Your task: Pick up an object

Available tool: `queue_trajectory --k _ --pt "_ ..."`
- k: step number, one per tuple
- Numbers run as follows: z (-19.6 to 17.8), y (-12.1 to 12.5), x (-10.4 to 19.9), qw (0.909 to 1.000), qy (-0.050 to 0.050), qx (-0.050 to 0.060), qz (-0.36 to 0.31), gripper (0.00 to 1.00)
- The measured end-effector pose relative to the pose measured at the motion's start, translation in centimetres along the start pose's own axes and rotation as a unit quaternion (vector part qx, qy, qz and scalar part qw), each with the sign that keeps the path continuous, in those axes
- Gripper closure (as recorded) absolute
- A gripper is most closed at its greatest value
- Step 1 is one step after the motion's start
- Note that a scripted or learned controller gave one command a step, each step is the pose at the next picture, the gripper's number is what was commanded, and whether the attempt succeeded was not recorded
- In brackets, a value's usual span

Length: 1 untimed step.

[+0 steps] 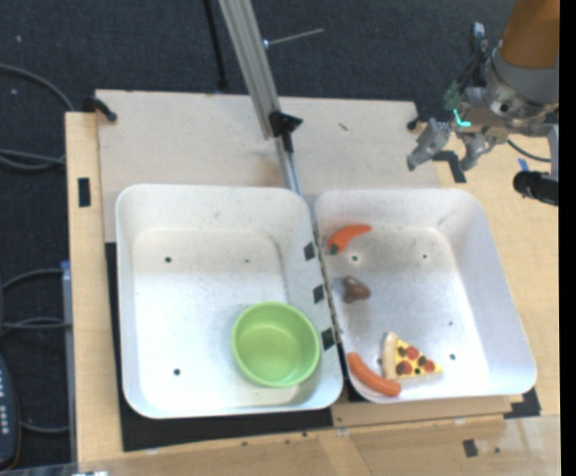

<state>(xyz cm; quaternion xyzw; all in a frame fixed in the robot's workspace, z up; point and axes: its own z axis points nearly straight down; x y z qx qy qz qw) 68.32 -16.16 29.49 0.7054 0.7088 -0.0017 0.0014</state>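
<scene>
Grey fingers of the gripper hang spread and empty above the bench, beyond the far rim of the right bin. Below and nearer the camera lie an orange carrot, a brown lump, a pizza slice and a sausage. Risks: the carrot and sausage hug the wall, so a finger may hit the rim; the lump may roll away.

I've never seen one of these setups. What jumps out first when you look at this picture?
Probably the bright green bowl, sitting near the front right corner of the left white bin. Next, the toy food scattered in the right bin: a pizza slice and an orange sausage at the front, with an orange carrot-like piece near the back. The gripper hangs above the bench behind that bin.
</scene>
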Motion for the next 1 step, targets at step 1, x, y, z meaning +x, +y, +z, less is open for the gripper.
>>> queue_trajectory --k 1 --pt "4.19 0.12 0.02 1.0 0.0 0.001 0.001 0.0"
